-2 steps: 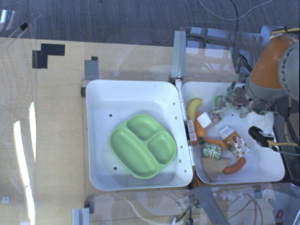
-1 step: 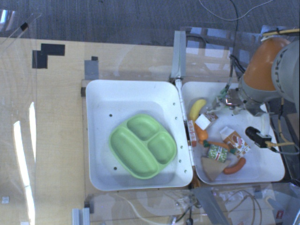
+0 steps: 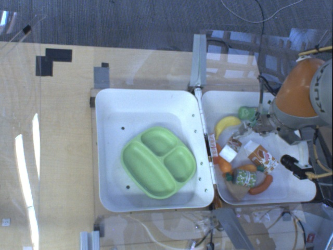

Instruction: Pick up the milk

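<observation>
Tool (image 3: 258,123) hung over right bin (image 3: 307,194); grip state couldn't be told. Milk (image 3: 261,159), prob. the small carton, lay just toward cam. from it, long axis diagonal.

Here's the table (image 3: 57,155), pale wood with a glare streak down its left side. Two shallow white bins sit on it side by side, touching: the left bin (image 3: 109,191) and the right bin (image 3: 307,194). Black tape marks (image 3: 51,60) lie near the far left corner.
</observation>
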